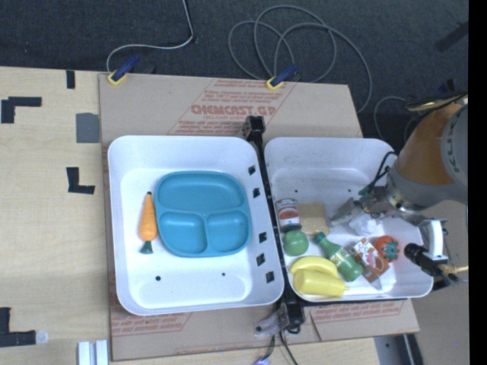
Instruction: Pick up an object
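Observation:
My gripper (356, 206) reaches into the right bin (319, 154) from the right, low over its middle. Just below it lies a crumpled white item (368, 223), and to its left a tan block (313, 217); whether the gripper touches either is unclear. Along the bin's left and front lie a small can (288, 214), a green ball (296, 242), a green bottle (340, 257), a yellow banana (316, 275), a red and white packet (368, 257) and a red fruit (387, 247). Nothing shows held in the gripper.
The left bin (129, 158) holds a blue divided plate (202, 212) and an orange carrot (148, 217) beside its left side. The arm's orange band (426, 154) hangs over the right bin's right wall. Cables (304, 44) lie on the dark floor behind the bench.

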Available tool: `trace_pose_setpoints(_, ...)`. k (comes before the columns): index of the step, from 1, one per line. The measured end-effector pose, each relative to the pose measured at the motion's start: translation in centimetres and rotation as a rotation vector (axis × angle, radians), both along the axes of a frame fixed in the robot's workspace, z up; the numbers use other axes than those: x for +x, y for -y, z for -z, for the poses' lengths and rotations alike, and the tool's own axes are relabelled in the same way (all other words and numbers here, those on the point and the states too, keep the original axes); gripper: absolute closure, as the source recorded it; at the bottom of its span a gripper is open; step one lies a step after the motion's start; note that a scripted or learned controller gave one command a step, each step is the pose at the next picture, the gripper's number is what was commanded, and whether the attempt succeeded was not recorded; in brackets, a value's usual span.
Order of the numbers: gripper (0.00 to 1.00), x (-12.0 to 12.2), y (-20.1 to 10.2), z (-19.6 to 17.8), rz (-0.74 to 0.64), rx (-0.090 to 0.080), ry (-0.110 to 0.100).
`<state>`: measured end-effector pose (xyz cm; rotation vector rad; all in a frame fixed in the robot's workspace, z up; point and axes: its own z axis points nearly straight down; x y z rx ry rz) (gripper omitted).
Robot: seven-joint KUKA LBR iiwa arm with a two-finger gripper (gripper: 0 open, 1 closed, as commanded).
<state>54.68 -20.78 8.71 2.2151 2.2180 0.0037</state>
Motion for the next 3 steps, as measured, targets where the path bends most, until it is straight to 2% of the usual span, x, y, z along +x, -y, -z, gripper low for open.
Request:
trace_pose_setpoints(1,0.0,-3.4,-7.5,-0.1,0.006,-0.01,0.006)
trace_pose_setpoints(2,0.0,0.2,-11.3,0.1,0.0,0.001,-0.001)
trace_pose_setpoints(3,0.0,1.0,-5.3,-3.2,0.001,0.001,-0.007)
